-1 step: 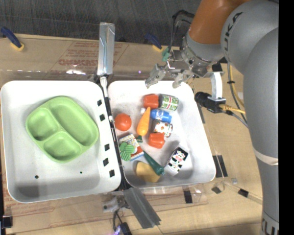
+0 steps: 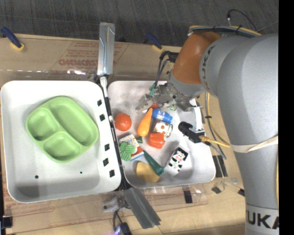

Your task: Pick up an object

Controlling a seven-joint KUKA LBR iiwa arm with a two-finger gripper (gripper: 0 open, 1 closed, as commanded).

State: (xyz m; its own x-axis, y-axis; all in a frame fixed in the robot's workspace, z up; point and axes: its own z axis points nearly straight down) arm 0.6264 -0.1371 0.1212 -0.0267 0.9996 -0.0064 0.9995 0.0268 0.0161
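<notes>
Orange carrot (image 2: pixel 145 123) just below hand (image 2: pixel 159 98); hand's state cannot tell

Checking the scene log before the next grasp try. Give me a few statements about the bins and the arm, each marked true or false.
1. The green divided plate lies in the left bin. True.
2. The red ball sits on the green plate. False: it lies in the right bin, near the divider.
3. The gripper is above the right bin's far end. True.
4. The black-and-white cow-patterned carton lies in the left bin. False: it is in the right bin, near the front.
5. The orange carrot lies in the right bin. True.
</notes>
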